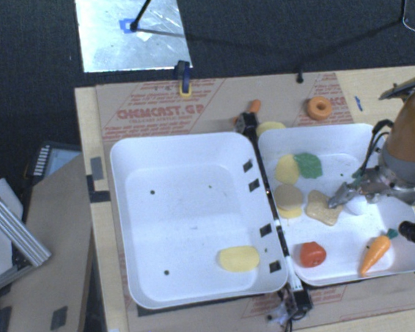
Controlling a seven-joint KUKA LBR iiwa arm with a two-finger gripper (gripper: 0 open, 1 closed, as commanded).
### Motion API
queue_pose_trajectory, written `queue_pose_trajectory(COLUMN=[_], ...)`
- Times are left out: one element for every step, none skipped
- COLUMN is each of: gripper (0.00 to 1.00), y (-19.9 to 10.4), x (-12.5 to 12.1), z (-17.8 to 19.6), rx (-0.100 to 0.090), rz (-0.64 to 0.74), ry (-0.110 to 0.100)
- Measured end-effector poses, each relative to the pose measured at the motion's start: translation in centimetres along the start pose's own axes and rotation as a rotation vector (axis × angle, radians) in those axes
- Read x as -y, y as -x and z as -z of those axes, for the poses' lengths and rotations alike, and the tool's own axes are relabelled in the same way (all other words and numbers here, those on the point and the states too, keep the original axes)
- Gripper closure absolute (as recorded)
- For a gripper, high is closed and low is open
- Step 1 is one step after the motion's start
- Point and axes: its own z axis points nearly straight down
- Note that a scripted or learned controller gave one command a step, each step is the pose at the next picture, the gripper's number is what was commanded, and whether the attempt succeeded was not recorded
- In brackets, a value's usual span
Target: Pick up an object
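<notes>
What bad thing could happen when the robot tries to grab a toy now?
The hand sits low in the right bin, right beside the tan cracker-shaped piece. That piece lies flat, so the hand might slide off it. The pale round piece touches the cracker, so it could get pushed along too. The carrot rests near the bin's wall and could be bumped by the arm.

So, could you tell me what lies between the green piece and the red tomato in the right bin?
In the camera view, a pale yellow piece sits between the green piece and the red tomato.
</notes>
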Motion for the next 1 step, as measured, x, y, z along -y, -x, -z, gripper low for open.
queue_pose_trajectory(gripper=[0.0], y=[-6.98], x=[-4.75], z=[0.92], rx=[0.005], rz=[0.012], ry=[0.009])
